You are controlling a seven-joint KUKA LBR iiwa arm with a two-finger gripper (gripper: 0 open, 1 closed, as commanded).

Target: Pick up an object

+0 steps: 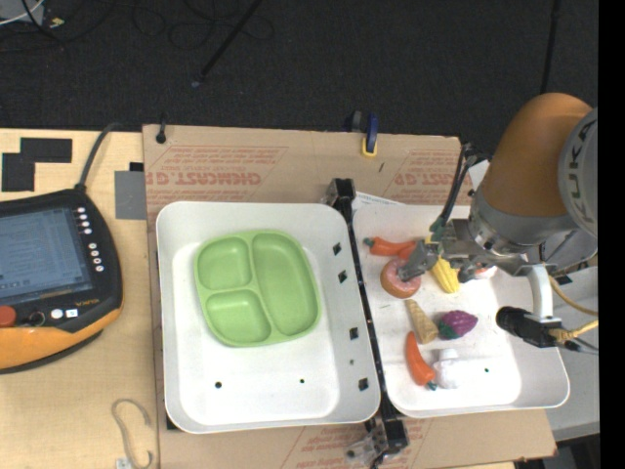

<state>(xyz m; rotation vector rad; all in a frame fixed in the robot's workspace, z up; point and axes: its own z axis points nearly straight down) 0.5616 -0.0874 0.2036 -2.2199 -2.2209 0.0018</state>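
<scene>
1. A bench covered with brown cardboard [254, 164] stands before a dark backdrop, with a teach pendant [49, 277] at the left.
2. The left bin [186, 379] holds a green divided plate [258, 287].
3. The right bin [527, 384] holds a pink donut [399, 280], a yellow corn cob [446, 276], an orange carrot [419, 361], a purple toy [456, 322] and a cone [421, 319].
4. The gripper [427, 260] hangs low over the donut and corn, at the bin's far side; whether its claw is spread or closed, I cannot tell.
</scene>
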